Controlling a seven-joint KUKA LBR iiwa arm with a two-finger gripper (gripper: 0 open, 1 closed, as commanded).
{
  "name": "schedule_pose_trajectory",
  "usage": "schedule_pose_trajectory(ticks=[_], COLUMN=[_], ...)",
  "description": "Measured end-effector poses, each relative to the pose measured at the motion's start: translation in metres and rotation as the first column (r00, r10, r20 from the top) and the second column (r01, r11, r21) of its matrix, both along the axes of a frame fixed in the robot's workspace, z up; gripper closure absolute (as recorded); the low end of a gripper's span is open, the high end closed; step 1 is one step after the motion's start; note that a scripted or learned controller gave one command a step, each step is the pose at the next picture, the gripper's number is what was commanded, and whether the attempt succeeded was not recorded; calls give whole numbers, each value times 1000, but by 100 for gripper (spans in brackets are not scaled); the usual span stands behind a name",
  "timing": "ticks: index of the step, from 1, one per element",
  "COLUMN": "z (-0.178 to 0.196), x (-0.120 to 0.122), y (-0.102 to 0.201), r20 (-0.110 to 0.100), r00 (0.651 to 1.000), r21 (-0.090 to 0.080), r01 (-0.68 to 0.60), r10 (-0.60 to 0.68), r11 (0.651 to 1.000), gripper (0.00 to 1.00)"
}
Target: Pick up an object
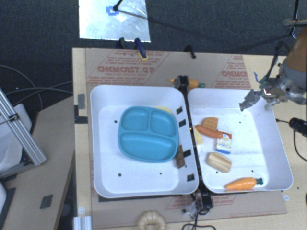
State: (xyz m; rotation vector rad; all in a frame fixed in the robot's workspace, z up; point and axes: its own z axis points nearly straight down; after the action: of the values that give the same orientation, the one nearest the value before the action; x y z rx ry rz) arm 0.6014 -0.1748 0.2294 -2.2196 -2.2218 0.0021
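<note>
My gripper (259, 102) hangs over the far right part of the right bin (276, 143), its two fingers spread apart and nothing between them. Below and left of it lie several toy foods on the bin floor: a red sausage (209, 132) on an orange cracker (209, 123), a small blue and white carton (223, 143), a tan bread roll (218, 162) and an orange carrot (241, 183) near the front rim. The gripper is well apart from all of them.
The left bin (103, 128) holds a blue divided plate (147, 133) and a small brown piece (180, 158) by the divider. A yellow item (192, 84) lies behind the bins. A beige ring (151, 220) sits on the bench front.
</note>
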Motion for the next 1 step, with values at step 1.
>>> schedule_pose_trajectory(ticks=[1], z=[-57], x=[8], y=[7], r20=[0], r00=[1000], r21=[0], r01=[-4], r10=[4], r11=[1000], gripper=[0])
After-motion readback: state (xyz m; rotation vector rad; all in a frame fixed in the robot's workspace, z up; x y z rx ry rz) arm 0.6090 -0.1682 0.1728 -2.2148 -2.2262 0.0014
